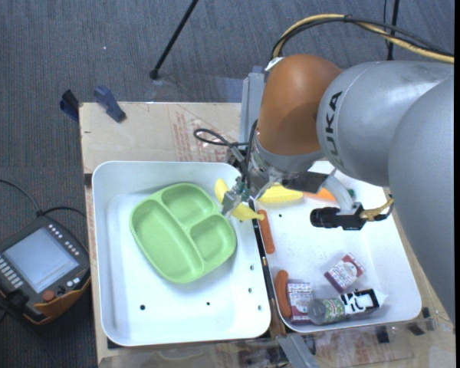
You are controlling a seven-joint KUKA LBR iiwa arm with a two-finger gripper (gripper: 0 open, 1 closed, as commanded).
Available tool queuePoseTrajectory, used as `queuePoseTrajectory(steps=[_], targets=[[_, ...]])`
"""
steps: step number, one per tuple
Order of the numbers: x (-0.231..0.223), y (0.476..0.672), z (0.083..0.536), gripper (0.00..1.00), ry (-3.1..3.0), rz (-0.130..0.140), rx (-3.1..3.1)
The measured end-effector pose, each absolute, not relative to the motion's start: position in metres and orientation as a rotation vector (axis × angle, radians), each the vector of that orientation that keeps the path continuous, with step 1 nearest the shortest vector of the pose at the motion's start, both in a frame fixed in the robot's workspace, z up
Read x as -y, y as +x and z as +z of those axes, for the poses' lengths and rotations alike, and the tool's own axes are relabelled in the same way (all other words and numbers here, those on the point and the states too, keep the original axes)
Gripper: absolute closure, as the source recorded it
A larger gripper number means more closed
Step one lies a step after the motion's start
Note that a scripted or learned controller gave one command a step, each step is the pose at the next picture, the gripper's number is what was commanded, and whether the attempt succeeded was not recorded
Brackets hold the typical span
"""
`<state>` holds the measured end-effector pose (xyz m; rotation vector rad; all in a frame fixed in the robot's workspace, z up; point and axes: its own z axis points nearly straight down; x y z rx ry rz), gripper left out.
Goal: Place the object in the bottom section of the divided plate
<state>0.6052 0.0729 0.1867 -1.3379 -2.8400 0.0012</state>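
Note:
A light green divided plate (182, 232) lies tilted in the left white bin (123, 313), with two smaller sections toward the upper right and one large section at the lower left. My gripper (236, 202) hangs over the plate's upper right rim, by the divider between the bins. It is shut on a yellow object (248, 214), which sticks out on both sides of the fingertips. The plate's sections hold nothing.
The right bin (402, 282) holds a yellow banana-like piece (281, 196), an orange carrot (323, 195), two reddish sausages (267, 232) (282, 291), red-white packets (343, 271), a small bottle (328, 310) and a black-white box (362, 300). The arm's bulk covers that bin's upper part.

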Motion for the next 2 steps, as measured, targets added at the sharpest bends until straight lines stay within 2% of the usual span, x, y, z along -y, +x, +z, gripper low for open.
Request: queuePoseTrajectory(steps=[1, 2], targets=[[-0.135, 0.619, 0.188, 1.0, -1.08, 0.0, 2.949], [-0.209, 0.568, 0.197, 1.0, -1.231, 0.003, 2.888]])
